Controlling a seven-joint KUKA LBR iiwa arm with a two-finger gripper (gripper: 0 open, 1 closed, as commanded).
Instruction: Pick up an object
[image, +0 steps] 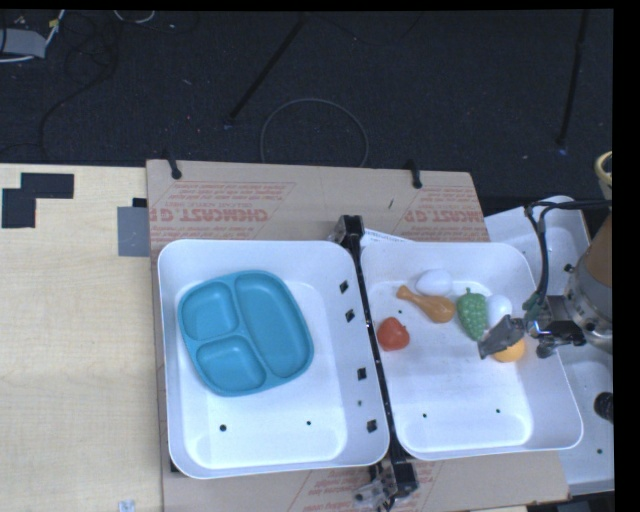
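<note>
In the right bin (470, 415) lie a red tomato-like piece (393, 334), a tan drumstick (427, 303), a white egg-like piece (434, 281), a green bumpy fruit (472, 313) and a yellow-orange piece (510, 350). My gripper (507, 338) reaches in from the right and hangs low at the bin's right side, right over the yellow-orange piece and just right of the green fruit. One dark finger (497, 338) covers part of the yellow-orange piece. I cannot see anything held.
The left bin (250, 440) holds a blue three-compartment plate (243, 331). A black divider with clips (362, 340) runs between the bins. Cables (545, 250) and white gear stand beside the right bin's right rim. The front half of the right bin is bare.
</note>
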